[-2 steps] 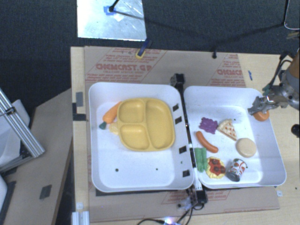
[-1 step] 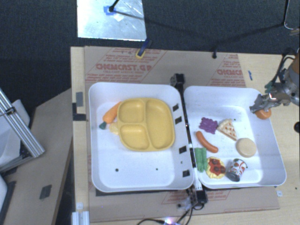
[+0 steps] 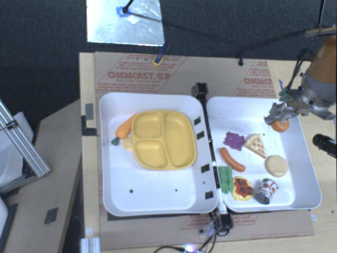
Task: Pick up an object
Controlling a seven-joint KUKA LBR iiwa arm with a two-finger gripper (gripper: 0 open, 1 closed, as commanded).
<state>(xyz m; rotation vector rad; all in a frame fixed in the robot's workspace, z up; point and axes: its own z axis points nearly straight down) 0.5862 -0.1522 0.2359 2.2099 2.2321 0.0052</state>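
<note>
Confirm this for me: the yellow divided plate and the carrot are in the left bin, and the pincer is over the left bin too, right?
Not quite. The camera view shows the pincer over the right bin, near its far right corner. The yellow divided plate and the carrot do lie in the left bin.

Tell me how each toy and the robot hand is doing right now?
gripper: low over the right bin's far corner, above an orange piece.
orange piece: lying in the bin, partly hidden.
yellow tray: flat in the left bin, nothing in its compartments.
carrot: lying against the tray's left edge.
can: tipped on its side.
</note>
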